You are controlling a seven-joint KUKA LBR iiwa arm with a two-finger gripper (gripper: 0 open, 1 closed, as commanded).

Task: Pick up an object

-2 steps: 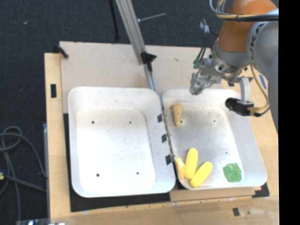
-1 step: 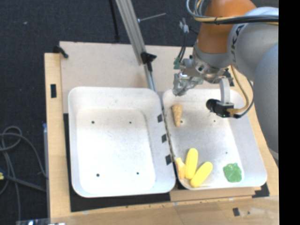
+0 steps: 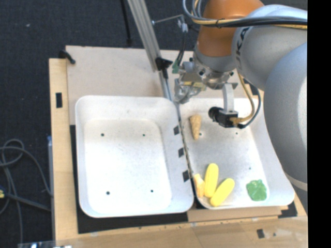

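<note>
My gripper (image 3: 182,93) hangs over the far left corner of the right bin (image 3: 243,149), close to the wall between the two bins. A tan cone-shaped piece (image 3: 195,126) lies on the bin floor just in front of the gripper and slightly to its right, apart from it. Two yellow banana-like pieces (image 3: 211,179) (image 3: 222,191) lie side by side at the bin's near left corner. A small orange piece (image 3: 198,181) sits against them. A green lumpy piece (image 3: 256,189) rests at the near right.
The left bin (image 3: 88,112) stands beside the right one, sharing a ridge with black clips (image 3: 182,152). A slanted metal rail (image 3: 146,30) rises behind the bins next to the gripper. The grey arm (image 3: 279,87) covers the right bin's far right side.
</note>
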